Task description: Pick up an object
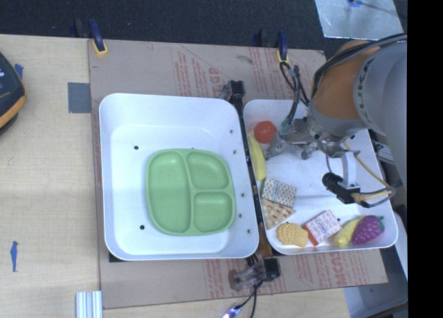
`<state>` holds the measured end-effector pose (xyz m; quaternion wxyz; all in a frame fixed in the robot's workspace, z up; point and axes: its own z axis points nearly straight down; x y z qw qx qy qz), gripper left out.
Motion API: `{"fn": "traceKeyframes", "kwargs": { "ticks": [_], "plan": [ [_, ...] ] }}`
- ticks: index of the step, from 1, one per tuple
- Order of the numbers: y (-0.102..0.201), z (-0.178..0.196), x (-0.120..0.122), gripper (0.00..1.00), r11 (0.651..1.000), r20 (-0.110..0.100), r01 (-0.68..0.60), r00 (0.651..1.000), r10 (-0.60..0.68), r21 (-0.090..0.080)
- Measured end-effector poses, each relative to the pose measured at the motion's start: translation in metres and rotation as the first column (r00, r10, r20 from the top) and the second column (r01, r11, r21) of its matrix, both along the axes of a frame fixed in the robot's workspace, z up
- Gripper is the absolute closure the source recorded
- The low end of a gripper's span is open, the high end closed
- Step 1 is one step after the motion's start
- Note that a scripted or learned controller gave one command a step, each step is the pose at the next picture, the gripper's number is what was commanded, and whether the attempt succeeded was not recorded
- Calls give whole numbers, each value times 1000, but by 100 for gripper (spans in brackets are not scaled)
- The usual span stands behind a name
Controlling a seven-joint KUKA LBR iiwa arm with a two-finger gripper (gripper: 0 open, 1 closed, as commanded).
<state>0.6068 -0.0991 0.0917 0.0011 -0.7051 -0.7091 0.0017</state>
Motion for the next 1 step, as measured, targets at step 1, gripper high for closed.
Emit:
{"fn": "traceKeyframes", "kwargs": {
  "ticks": [1],
  "plan": [
    [-21, 3, 46, 0, 1000, -17, 4, 1000, -4, 5]
  ]
}}
